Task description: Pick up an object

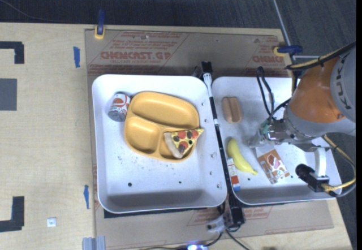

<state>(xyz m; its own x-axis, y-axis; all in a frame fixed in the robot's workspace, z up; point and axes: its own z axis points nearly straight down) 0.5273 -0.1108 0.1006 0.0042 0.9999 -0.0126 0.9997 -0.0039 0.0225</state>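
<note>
two shallow white bins sit side by side on the table (39, 147). the left bin (107, 186) holds a yellow divided plate (153, 119) with a toy pizza slice (182, 141) in its near right compartment; a crushed can (118, 106) lies touching the plate's far left edge. the right bin (249, 195) holds a toy hot dog (231, 109) toward its far left, a toy banana (240, 156) near its left wall, and a small printed packet (272, 165) right of the banana. the arm (319, 99), grey with an orange band, reaches in from the right. the hand (266, 132) is over the right bin, between the hot dog and the packet, just far and right of the banana; whether it is spread or pressed together cannot be told. nothing is seen between its fingers.
</note>
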